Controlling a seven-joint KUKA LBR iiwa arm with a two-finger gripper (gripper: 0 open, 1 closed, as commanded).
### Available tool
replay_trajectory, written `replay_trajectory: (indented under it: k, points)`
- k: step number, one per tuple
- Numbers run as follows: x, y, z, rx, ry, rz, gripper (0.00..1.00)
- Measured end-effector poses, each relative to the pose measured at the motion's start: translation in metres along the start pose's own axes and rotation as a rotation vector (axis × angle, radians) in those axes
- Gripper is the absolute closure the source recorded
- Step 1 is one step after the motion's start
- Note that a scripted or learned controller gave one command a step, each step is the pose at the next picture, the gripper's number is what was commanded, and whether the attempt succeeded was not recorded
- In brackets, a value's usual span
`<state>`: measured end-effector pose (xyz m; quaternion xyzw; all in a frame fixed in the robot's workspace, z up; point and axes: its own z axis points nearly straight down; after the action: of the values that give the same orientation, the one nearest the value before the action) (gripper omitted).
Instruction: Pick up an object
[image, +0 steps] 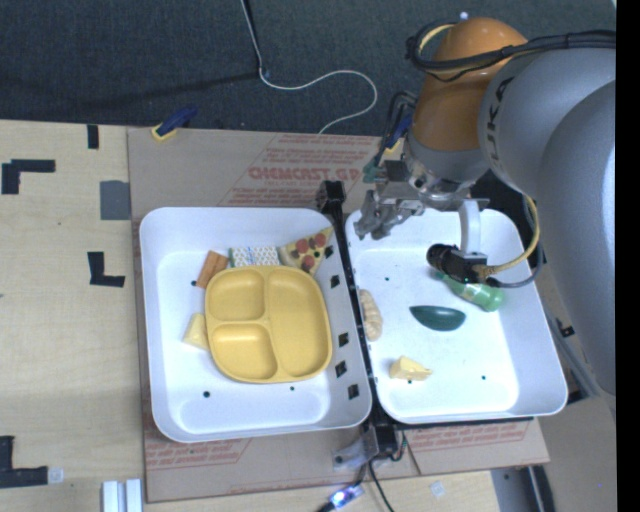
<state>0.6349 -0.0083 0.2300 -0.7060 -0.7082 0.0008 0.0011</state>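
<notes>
I see the gripper (385, 222) hovering at the right bin's (520, 395) far left corner; whether its fingers are parted I cannot tell; the nearest target, a dark green piece (438, 318), lies mid-bin; I'd centre above it before descending.

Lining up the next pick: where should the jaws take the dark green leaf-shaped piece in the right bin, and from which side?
Probably from straight above, across the middle of the dark green leaf-shaped piece. It lies flat on the right bin's floor, long axis left to right, tapering at both ends, so closing across its narrow width looks safest. Bare floor surrounds it.
</notes>
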Motion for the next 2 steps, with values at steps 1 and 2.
replay_trajectory:
  k: [1,2]
  points:
    - [-0.011,0.014,0.012,-0.001,-0.002,0.002,1.00]
    - [0.002,0.003,-0.001,-0.001,0.001,0.000,1.00]
